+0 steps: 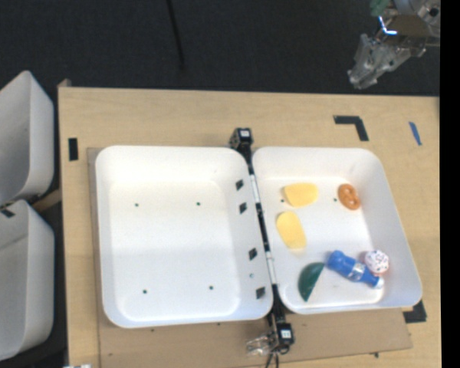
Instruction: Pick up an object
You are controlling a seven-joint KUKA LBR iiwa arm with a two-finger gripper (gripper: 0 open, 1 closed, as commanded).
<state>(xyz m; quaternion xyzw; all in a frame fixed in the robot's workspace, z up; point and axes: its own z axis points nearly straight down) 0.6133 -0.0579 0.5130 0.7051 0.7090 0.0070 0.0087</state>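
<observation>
The right bin (383,175) holds several small objects. Two yellow pieces lie near its middle, one (300,194) above the other (291,230). An orange ring-like piece (349,196) sits to their right. Along the near side lie a dark green wedge (310,280), a blue object (351,268) and a small white patterned ball (376,261). My gripper (366,69) hangs at the top right, high above and beyond the bench's far edge, well away from the bins. Nothing shows between its fingers.
The left bin (107,205) lies beside the right one, joined by a hinge strip with black clips (254,228). White containers (11,205) stand off the bench's left edge. Black and blue tape marks (353,125) sit on the wooden bench behind the right bin.
</observation>
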